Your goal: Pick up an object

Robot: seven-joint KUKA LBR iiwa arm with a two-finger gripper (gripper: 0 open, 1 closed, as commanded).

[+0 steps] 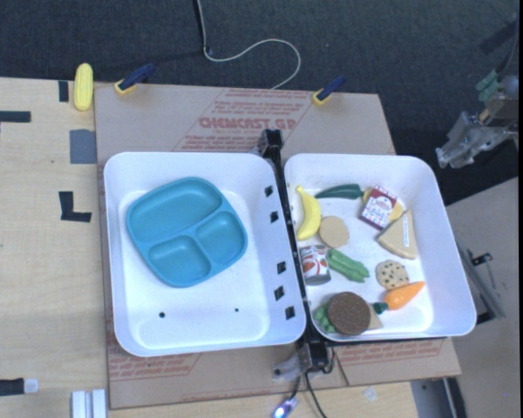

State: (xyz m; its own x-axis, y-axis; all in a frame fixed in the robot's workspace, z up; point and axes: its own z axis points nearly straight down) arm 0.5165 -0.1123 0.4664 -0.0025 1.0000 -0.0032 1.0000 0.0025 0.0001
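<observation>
The right bin [443, 233] holds several toy foods. Among them are a yellow banana [307, 213], a dark green pod [338, 192], a red box [379, 207] and a pale cheese wedge [400, 236]. A tan round disc [334, 232], a small can [315, 264], a green pickle [348, 266] and a chip cookie [390, 274] lie lower down. Nearest the front are an orange carrot [404, 295] and a brown burger patty [349, 313]. My gripper [469, 142] hangs outside the bin, beyond its upper right corner, well clear of all the food.
The left bin [122, 233] holds a blue divided plate [186, 231]. A black divider [283, 233] joins the bins. Both rest on cardboard [235, 120] held by two clamps [135, 78]. A yellow object [84, 86] lies at the far left, and a white cable [253, 50] loops behind.
</observation>
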